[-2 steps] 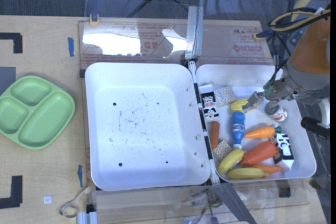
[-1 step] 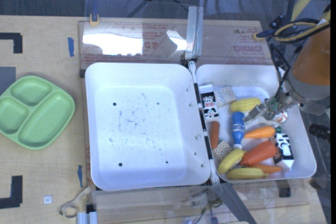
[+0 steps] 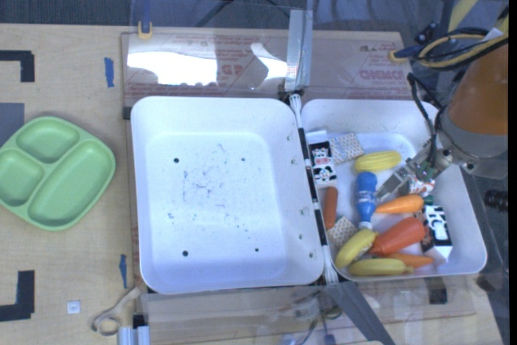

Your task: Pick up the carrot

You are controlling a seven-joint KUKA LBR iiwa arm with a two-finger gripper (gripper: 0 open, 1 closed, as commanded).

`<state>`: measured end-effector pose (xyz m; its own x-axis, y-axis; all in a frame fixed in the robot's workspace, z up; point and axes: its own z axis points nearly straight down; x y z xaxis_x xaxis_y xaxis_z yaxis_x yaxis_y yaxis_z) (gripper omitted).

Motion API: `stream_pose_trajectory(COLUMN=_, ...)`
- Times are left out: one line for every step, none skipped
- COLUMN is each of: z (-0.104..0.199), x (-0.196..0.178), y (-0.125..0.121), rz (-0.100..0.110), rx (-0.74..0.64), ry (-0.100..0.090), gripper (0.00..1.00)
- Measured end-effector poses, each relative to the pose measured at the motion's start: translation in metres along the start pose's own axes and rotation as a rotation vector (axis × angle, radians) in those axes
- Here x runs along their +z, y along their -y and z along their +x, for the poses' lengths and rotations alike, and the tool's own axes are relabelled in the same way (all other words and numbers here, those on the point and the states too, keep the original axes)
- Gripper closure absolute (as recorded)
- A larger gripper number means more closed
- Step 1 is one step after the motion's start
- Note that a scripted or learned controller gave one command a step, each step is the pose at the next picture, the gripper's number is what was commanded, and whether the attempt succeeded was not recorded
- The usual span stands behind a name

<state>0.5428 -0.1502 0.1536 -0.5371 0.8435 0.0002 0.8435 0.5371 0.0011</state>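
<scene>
The carrot (image 3: 399,206), orange and tapered, lies across the middle of the right bin (image 3: 472,254), its tip pointing left toward a blue bottle (image 3: 367,195). My gripper (image 3: 407,183) reaches in from the right and hangs just above the carrot's upper edge, close to it. Its fingers stand open with nothing between them. A larger red-orange vegetable (image 3: 401,234) lies just below the carrot, and a thinner orange piece (image 3: 416,259) sits near the bin's front.
Packed around the carrot are a yellow corn-like piece (image 3: 378,161), two yellow bananas (image 3: 355,246) (image 3: 376,267), a red sausage (image 3: 330,206), a black-and-white box (image 3: 436,224) and printed cards (image 3: 321,161). The left bin (image 3: 153,125) adjoins. A green divided plate (image 3: 52,172) lies far left.
</scene>
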Motion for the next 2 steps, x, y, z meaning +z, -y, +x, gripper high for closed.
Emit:
stream_pose_trajectory(z=-0.013, x=0.007, y=0.016, rz=0.000, rx=-0.234, ry=0.000, gripper=0.00)
stream_pose_trajectory(z=-0.027, x=0.019, y=0.038, rz=-0.001, rx=-0.397, ry=0.001, gripper=0.00)
